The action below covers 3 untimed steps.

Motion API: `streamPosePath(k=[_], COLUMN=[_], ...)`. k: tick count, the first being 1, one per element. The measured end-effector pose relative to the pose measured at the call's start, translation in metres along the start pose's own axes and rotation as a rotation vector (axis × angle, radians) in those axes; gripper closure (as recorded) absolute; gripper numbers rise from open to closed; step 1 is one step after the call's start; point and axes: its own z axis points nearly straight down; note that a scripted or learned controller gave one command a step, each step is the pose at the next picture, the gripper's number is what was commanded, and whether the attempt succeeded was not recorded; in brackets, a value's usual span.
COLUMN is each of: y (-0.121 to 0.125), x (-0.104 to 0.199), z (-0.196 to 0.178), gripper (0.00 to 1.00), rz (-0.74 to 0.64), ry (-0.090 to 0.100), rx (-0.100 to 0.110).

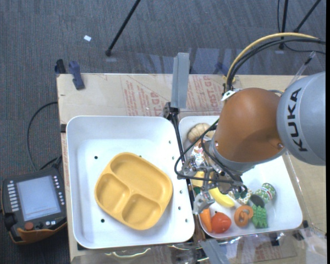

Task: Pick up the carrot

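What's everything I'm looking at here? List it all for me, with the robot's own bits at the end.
Shallow white plastic bins: two, white, side by side on the bench, left and right.
Divided yellow plastic plate: one, yellow, three compartments, in the left bin.
Orange carrot: one, orange, near front left corner of the right bin.
Red tomato-like toy: one, red, just right of the carrot.
Yellow banana-shaped toy: one, yellow, behind the tomato.
Green leafy toy: one, green, front of the right bin.
Tan bread-like toy: one, tan, back of the right bin.
Handheld control pad: one, grey and orange, on the floor at left.
Robot arm: one, grey with orange band, over the right bin.
End effector: one, above the carrot.
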Motion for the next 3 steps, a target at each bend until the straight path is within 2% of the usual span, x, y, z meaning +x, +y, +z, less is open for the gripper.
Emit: streamPosePath(k=[1, 3], y=[0.001, 0.003], x=[-0.002, -0.005], z=[-0.010, -0.028], gripper=[1.00, 1.00], rz=[-0.002, -0.007], ry=[-0.003, -0.005], rx=[-0.001, -0.002])
